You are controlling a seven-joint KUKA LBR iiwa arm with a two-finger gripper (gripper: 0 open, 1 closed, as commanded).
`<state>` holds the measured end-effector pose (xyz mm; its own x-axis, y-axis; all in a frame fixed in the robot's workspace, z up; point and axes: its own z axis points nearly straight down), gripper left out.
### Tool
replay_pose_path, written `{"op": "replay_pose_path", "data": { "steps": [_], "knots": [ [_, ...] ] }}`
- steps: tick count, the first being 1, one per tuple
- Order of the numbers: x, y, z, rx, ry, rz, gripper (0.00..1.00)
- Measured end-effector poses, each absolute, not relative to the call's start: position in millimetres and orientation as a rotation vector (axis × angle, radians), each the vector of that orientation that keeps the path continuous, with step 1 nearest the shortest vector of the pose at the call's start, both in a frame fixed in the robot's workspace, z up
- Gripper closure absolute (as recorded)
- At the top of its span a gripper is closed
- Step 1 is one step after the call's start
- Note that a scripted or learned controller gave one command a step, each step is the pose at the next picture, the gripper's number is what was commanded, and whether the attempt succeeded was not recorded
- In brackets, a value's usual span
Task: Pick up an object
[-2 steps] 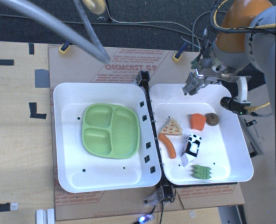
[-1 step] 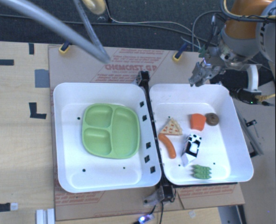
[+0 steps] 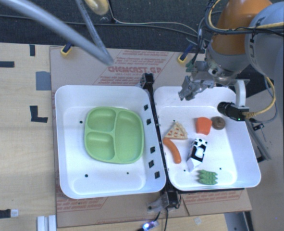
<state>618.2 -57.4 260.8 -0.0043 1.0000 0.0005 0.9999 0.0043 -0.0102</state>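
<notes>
The right bin (image 3: 242,174) holds several small items: a sandwich wedge (image 3: 177,131), an orange sausage (image 3: 173,150), an orange-red block (image 3: 203,125), a brown round piece (image 3: 218,123), a black-and-white item (image 3: 197,151) and a green piece (image 3: 207,177). My gripper (image 3: 187,93) hangs over the far left part of that bin, above bare white floor and up-left of the sandwich wedge. Nothing shows between its fingers.
The left bin (image 3: 67,177) holds a green divided plate (image 3: 114,134). A black divider clip (image 3: 146,80) sits where the bins meet. A grey pole (image 3: 50,20) crosses the upper left, and yellow cables (image 3: 257,112) loop at the arm.
</notes>
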Motion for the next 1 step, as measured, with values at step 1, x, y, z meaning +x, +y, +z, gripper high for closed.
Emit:
{"op": "replay_pose_path", "data": {
  "steps": [1],
  "knots": [
    [600.9, -7.2, 257.3, -2.211, -2.224, 0.009, 1.0]
  ]
}}
